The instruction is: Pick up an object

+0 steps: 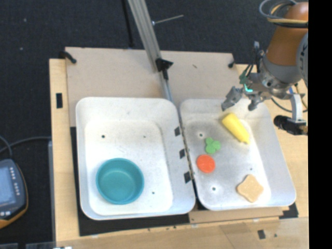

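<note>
Your gripper (243, 98) hangs spread wide and empty over the right bin's (280, 154) far edge, just above the yellow toy corn cob (236, 127). It looks light, stiff and smooth, so take it across its middle; its underside is hidden, and it may roll

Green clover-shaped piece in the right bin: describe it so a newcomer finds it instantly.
Look in the right white bin, near its middle. The small green clover-shaped piece lies just above the round orange-red disc, lower left of the yellow oblong block. It's the only green, lobed item there.
</note>
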{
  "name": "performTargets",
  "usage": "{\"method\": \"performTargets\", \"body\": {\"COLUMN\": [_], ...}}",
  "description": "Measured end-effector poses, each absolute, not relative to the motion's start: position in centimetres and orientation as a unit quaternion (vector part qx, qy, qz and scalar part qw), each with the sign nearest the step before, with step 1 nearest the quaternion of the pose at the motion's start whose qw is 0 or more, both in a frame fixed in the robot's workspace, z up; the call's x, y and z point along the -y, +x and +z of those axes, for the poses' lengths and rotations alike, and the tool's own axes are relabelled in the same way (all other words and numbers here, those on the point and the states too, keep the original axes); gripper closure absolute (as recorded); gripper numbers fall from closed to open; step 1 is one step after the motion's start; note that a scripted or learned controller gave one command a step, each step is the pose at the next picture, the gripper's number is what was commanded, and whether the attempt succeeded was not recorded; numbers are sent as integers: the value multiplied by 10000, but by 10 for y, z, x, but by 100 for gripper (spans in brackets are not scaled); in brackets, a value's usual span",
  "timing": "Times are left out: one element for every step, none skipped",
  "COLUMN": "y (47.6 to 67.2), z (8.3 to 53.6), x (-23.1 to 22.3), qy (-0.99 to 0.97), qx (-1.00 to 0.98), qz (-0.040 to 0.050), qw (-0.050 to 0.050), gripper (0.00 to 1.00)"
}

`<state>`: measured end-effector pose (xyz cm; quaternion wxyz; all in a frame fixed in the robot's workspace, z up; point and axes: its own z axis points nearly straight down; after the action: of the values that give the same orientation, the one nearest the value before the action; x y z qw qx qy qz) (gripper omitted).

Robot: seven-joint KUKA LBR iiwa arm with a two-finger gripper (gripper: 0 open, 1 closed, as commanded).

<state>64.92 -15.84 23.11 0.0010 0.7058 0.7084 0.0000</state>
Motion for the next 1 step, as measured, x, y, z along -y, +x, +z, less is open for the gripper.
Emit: {"method": "performTargets", "body": {"y": [651], "z": [168], "x": [157], "qy": [7060], "qx": [-7082], "qz": [-23], "qw": [-9], "gripper": [0]}}
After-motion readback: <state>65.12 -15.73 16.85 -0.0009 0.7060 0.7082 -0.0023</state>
